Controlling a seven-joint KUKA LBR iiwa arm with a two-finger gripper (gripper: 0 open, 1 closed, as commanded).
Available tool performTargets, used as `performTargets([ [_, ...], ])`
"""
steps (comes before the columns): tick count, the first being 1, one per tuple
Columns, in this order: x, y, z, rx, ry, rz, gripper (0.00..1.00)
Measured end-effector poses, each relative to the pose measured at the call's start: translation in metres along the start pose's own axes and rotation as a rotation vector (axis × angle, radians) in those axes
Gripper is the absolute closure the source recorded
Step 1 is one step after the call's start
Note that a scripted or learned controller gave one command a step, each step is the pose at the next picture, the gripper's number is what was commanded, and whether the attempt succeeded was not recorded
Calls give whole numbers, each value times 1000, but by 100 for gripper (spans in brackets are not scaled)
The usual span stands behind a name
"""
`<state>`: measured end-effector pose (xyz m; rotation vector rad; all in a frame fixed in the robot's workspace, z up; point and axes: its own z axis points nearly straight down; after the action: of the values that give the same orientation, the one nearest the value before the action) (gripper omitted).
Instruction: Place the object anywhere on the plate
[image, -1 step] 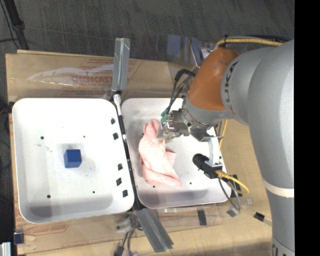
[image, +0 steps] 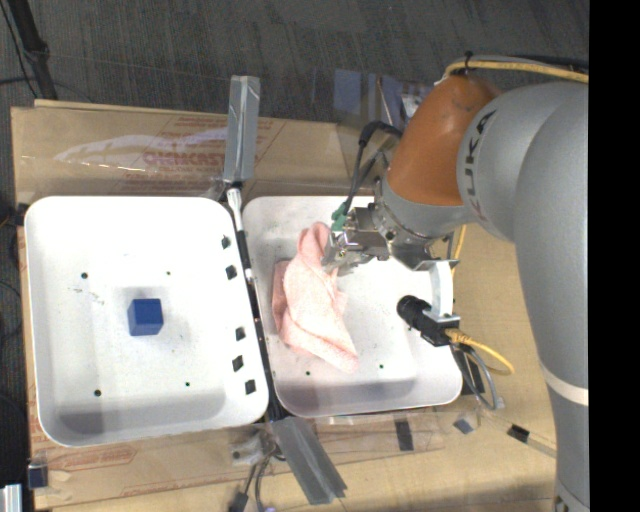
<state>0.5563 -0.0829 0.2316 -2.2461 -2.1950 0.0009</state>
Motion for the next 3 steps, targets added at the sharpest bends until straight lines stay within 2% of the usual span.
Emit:
performTargets([
  [2,105,-15,6,2,-1,-814,100],
  [3,157,-34,-4,1,-1,-1221,100],
])
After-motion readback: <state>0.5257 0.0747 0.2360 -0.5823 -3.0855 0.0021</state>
